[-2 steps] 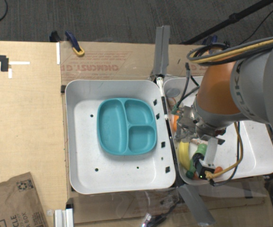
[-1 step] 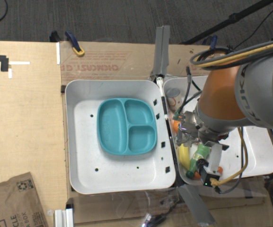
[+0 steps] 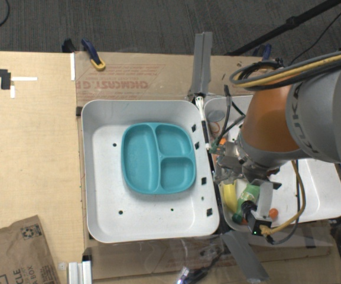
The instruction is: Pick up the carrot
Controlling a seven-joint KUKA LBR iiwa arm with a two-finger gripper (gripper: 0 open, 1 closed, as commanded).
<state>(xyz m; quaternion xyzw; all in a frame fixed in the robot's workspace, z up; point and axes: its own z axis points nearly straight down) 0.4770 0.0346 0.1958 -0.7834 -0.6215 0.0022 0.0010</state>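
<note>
While arm (image 3: pixel 288 117) covers right bin (image 3: pixel 327 188), teal plate (image 3: pixel 158 157) left

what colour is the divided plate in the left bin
Teal divided plate, seen in the camera view.

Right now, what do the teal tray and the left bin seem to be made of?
The teal tray looks like moulded plastic with a smooth, slightly satin finish: one even colour, rounded dividers, soft highlights. The left bin looks like white plastic or thin painted sheet, matte; rounded corners suggest plastic, but the look leaves it open.
</note>
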